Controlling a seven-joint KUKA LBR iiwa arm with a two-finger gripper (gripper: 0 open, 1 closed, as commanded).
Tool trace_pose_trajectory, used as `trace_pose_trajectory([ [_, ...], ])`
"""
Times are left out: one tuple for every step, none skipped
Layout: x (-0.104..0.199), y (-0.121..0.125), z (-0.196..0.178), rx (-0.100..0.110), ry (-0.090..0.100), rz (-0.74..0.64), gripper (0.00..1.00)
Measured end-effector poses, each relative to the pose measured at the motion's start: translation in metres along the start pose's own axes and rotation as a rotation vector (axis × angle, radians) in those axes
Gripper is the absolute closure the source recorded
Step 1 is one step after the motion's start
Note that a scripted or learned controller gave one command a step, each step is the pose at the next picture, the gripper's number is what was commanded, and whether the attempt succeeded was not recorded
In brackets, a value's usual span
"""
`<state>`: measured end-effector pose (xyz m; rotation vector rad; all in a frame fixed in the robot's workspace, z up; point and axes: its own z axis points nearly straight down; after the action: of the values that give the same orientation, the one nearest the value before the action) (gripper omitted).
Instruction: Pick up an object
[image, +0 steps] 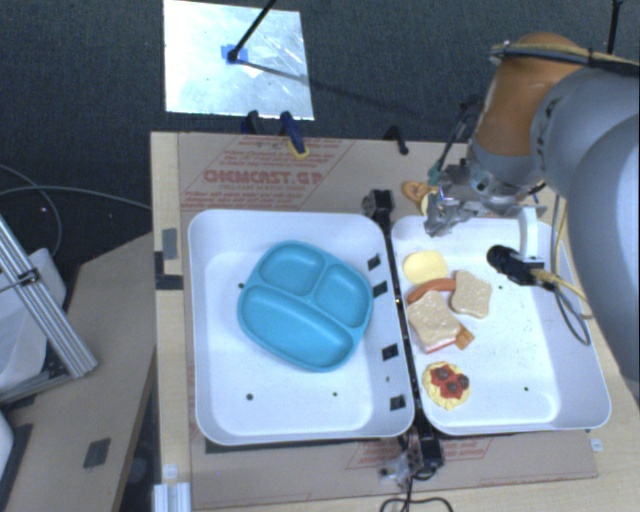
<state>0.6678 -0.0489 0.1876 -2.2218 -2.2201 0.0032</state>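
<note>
My gripper (441, 218) hangs over the far left corner of the right bin (560, 380), just beyond the toy food. Below it lie a yellow cheese piece (426, 267), a reddish sausage (431, 290), two bread slices (471, 294) (432, 321) and a small pizza (447, 384). Nothing shows between the fingers, and their gap is too small to read. The grey arm with its orange band (520, 90) comes in from the upper right.
A blue divided plate (303, 304) lies in the left bin (215, 330). A black divider (394, 300) runs between the bins. A cable (570, 295) and black connector (512, 265) hang over the right bin's right side.
</note>
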Motion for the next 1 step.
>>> trace_pose_trajectory([
  [-0.0415,0.0019,-0.0672,-0.012,-0.002,0.001,1.0],
])
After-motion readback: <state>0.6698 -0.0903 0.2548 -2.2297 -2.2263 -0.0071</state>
